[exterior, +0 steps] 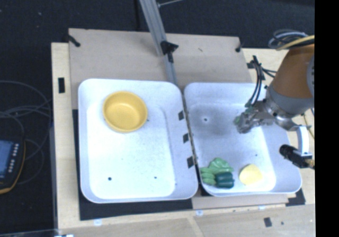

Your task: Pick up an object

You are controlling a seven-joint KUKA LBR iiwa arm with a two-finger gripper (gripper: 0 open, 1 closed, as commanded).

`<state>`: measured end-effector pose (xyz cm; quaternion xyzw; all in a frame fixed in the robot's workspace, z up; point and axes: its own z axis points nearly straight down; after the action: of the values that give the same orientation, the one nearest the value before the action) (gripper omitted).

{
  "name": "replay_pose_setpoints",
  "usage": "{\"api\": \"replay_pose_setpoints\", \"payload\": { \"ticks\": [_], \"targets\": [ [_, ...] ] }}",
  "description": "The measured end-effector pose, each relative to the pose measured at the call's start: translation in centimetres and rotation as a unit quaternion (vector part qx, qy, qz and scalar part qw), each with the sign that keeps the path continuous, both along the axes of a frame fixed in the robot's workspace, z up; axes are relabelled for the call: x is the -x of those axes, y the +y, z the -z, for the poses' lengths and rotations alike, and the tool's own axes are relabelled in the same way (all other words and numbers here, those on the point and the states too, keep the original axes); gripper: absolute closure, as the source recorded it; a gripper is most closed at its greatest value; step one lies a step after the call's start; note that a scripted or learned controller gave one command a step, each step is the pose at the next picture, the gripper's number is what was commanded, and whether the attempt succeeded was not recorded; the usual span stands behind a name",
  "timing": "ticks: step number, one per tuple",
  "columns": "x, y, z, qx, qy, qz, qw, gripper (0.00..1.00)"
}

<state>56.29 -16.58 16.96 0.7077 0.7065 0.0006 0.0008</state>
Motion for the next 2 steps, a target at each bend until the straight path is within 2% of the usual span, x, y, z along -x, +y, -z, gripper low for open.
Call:
{"api": "replay_pose_setpoints", "payload": {
  "ticks": [1,2],
  "targets": [
    [0.4,0.8,-5.4,0.0003,-0.002,-0.001,1.0,1.0],
    [-0.6,0.7,-11.1,0.0004,-0.002,-0.001,1.0,1.0]
  ]
}}
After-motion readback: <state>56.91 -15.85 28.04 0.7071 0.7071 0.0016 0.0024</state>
